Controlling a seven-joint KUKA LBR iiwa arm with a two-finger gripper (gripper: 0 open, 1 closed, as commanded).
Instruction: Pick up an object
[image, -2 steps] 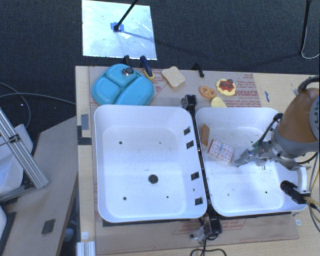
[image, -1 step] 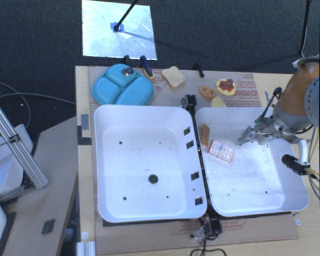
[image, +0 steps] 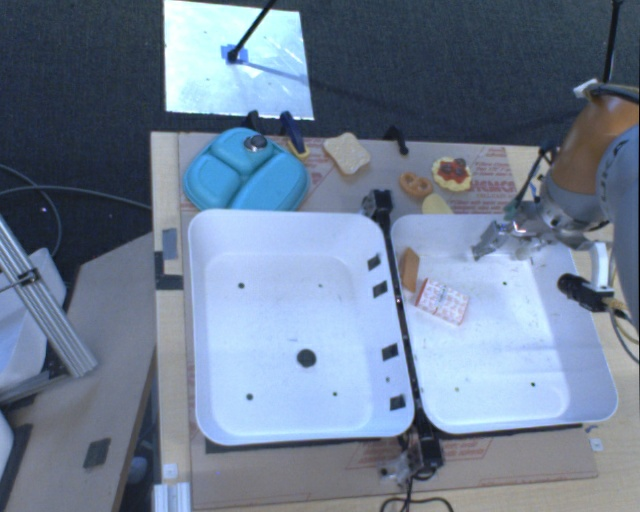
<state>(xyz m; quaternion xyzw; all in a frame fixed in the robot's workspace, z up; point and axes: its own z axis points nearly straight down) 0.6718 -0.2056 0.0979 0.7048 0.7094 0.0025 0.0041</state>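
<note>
In the right bin (image: 520, 390), near its left wall, lie an orange-brown block (image: 409, 268) and, just to its right, a red-and-white patterned packet (image: 442, 301). A small dark round piece (image: 306, 357) sits on the floor of the left bin (image: 250, 400). My gripper (image: 503, 247) hangs over the back right part of the right bin. It is to the right of and behind the packet and apart from it. Its fingers look open, with nothing between them.
Behind the bins on the bench lie a blue compartment plate (image: 245, 170), a toast slice (image: 347, 153), an orange ring-shaped piece (image: 416, 183), a red-topped tart (image: 452, 172) and a yellow piece (image: 436, 205). Black clips (image: 380, 290) line the divider between the bins.
</note>
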